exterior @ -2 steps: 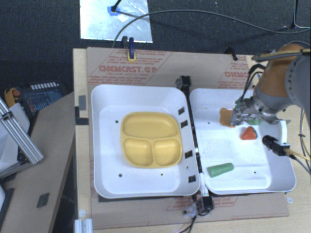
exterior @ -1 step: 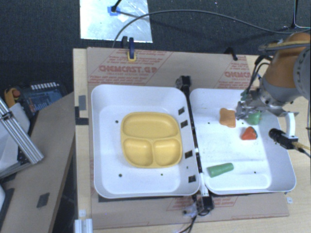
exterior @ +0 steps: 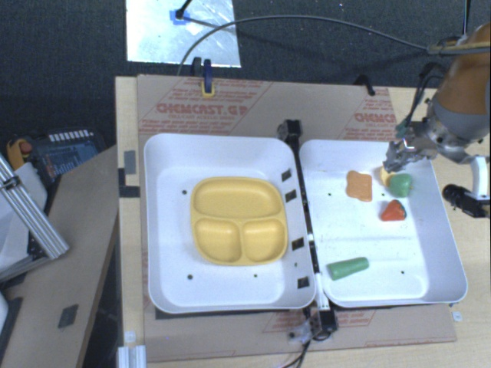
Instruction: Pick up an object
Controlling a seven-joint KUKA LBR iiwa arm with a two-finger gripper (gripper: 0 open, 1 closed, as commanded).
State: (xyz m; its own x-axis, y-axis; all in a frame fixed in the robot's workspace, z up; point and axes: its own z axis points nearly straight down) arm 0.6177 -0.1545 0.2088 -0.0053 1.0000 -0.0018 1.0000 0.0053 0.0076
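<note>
My gripper (exterior: 399, 158) hangs over the far right part of the right bin (exterior: 445, 282). Just below it lie a small pale yellow piece (exterior: 383, 175) and a round green object (exterior: 400, 183). An orange lump (exterior: 359, 185) sits to their left, and a red piece (exterior: 393, 211) a little nearer the camera. A green cylinder (exterior: 347, 267) rests near the bin's front left. I see nothing held in the gripper.
The left bin (exterior: 165, 228) holds a yellow divided tray (exterior: 238, 219). A black divider (exterior: 299, 205) runs between the two bins. Bare floor lies in the right bin's front right area.
</note>
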